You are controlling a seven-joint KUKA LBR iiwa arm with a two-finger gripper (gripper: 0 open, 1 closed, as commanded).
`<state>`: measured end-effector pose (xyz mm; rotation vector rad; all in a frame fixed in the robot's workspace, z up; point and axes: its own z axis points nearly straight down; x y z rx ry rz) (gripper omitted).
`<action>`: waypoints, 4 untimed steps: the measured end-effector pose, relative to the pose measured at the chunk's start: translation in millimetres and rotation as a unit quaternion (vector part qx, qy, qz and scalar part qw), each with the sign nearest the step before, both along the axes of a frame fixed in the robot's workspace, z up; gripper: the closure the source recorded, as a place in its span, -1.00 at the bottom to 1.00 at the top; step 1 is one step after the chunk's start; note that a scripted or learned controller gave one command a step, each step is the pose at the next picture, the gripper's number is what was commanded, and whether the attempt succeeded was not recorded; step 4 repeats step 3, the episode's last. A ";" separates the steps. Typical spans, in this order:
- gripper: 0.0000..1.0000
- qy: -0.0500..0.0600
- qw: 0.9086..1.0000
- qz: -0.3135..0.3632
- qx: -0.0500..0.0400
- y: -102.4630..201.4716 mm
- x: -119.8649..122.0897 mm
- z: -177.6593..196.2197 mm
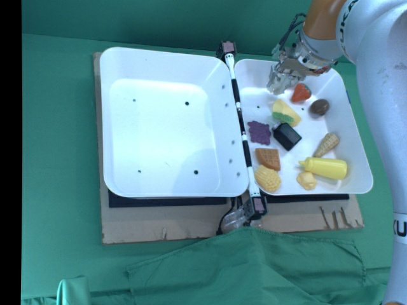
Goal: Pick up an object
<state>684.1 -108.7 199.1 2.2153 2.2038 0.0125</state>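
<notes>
Arm [375, 56] is reaching in from upper right of the frame, its lower part cut off by the right edge. Pincer [277, 85] is hanging over the top of the right bin [356, 170], tips pointing down near the bin's upper-left inner corner; fingers blurred and pale against the white bin, so spread or pressed together can't be told, and nothing is showing between them. Strawberry [301, 93] is lying just right of the pincer tips, not clearly touching. Brown ball [320, 107] is sitting further right. Yellow wedge [285, 112] with a green edge is lying below the pincer, black block [287, 136] below that, touching or nearly so. Grapes [259, 132] are sitting at the bin's left side, waffle [268, 158] and corn [268, 178] beneath. Cone [326, 144], mustard bottle [325, 166] and a small yellow lump [306, 180], shape hard to make out, are occupying the lower right. Left bin [114, 107] is sitting on cardboard [127, 224] on the green worktop [57, 138]. Green cloth [254, 269] is covering the frame's bottom, hiding the cardboard's lower edge there.
</notes>
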 end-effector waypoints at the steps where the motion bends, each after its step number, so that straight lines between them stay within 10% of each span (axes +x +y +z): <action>1: 1.00 0.004 1.000 0.001 0.002 -6.0 -5.8 61.0; 3: 1.00 0.004 1.000 0.002 0.002 -5.3 -8.4 175.0; 4: 1.00 0.004 1.000 0.002 0.002 -5.3 -8.4 175.0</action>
